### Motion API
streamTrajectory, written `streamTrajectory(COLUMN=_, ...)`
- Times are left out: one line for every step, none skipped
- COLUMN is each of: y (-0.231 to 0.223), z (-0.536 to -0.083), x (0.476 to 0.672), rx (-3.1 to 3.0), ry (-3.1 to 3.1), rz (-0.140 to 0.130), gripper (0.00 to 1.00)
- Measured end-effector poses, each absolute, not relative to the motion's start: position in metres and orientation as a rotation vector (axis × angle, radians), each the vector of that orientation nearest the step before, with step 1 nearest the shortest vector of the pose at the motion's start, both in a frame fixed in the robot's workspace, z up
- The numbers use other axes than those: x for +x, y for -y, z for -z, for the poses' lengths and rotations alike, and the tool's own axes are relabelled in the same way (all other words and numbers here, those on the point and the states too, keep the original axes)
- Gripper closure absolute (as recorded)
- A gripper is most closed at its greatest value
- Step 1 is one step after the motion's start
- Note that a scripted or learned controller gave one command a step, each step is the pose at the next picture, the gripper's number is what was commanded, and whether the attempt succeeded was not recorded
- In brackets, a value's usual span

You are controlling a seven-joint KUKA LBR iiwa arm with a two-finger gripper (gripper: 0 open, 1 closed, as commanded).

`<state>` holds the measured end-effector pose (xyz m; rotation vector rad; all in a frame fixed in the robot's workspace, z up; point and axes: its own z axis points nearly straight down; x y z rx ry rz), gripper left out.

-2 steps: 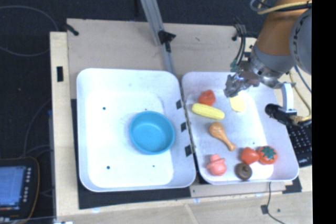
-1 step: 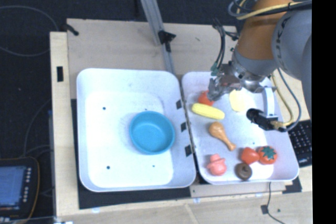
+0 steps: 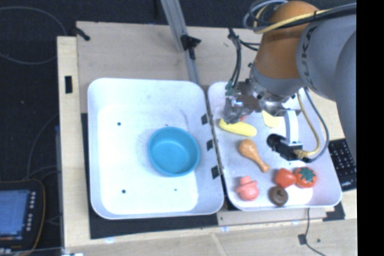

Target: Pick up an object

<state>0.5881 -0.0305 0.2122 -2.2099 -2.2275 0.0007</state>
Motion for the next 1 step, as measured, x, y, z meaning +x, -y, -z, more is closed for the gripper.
streamTrajectory(y=-0.0203, z=-0.2103, x=0.574, rx=-2.207, ry=2.227, rz=-0.002, gripper=1.0)
